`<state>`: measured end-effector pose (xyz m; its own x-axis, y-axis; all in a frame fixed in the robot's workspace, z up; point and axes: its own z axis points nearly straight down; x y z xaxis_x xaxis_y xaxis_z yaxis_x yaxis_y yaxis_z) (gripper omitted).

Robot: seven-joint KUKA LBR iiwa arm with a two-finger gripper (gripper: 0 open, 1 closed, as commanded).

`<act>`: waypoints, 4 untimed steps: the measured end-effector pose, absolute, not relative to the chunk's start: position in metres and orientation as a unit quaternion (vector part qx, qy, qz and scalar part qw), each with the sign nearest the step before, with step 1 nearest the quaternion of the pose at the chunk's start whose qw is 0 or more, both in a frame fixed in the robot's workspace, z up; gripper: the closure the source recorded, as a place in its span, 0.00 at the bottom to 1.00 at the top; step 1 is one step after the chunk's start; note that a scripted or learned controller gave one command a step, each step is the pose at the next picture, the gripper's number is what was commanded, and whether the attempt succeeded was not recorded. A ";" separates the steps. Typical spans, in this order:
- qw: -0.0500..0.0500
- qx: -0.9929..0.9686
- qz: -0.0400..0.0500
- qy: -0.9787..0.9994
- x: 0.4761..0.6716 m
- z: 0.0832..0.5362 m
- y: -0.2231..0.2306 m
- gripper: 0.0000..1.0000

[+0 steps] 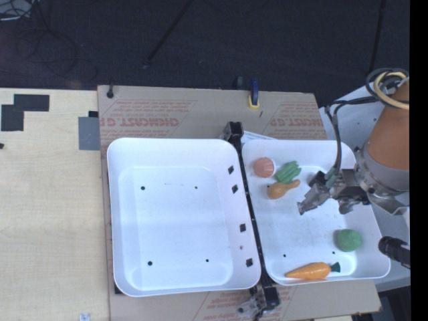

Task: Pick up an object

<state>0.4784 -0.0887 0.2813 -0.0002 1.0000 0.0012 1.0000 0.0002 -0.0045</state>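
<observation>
We saw the gripper (311, 197) over the right bin (374, 273), its dark fingers splayed apart with nothing between them, so we judged the task to be at the approach step, with no grasp made. The arm (391, 139) reached in from the right, its orange band above the wrist. Nearest the fingertips lay a small yellow-brown piece (282, 189) (perhaps a toy drumstick or pear; the view was too coarse for us to say), just beside a green leafy toy (289, 172) and a pinkish round one (263, 167) near the bin's upper left corner. A green ball (348, 239) sat well apart toward the lower right, and a toy carrot (310, 271) lay along the near wall. The left bin (120, 273) held none of these.

We thought the yellow-brown piece the likeliest target. The next move, in our judgement, called for shifting the fingers a little left to straddle it, descending to the bin floor, then closing without nudging the green toy that touched it.
</observation>
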 end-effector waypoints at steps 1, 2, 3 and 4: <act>-0.006 -0.706 -0.002 -0.708 0.579 0.362 -0.129 0.00; 0.001 -0.706 0.001 -0.708 0.575 0.366 -0.128 1.00; 0.004 -0.709 0.003 -0.705 0.514 0.312 -0.183 1.00; 0.002 -0.708 0.002 -0.706 0.474 0.311 -0.215 1.00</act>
